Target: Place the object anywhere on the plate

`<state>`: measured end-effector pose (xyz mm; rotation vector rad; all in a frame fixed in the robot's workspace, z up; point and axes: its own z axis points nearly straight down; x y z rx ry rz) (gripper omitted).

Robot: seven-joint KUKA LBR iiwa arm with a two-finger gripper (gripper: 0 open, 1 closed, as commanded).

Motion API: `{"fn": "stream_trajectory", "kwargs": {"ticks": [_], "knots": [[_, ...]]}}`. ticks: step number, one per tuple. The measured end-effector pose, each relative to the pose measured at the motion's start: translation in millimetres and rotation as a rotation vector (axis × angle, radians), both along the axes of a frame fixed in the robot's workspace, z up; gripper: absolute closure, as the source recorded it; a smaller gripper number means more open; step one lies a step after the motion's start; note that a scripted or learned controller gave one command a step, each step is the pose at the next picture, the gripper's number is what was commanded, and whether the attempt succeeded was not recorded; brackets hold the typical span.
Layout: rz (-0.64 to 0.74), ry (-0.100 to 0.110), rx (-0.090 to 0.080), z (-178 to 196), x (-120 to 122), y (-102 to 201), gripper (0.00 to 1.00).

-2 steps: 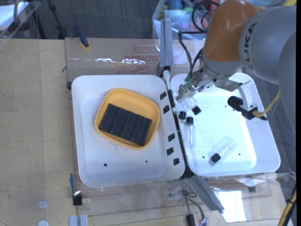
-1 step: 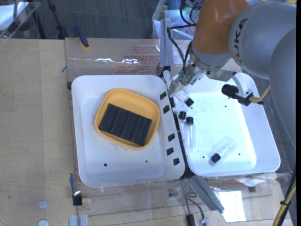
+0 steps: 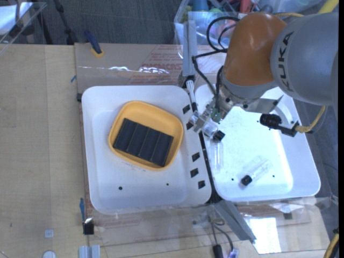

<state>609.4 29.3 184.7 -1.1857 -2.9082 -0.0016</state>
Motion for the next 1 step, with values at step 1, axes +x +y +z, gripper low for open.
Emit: {"fn": "stream_trajectory", "kwargs": {"ticks": [1], "knots": [[0.000, 0.000, 0.000, 0.1, 0.1, -0.3, 0.00]]}}
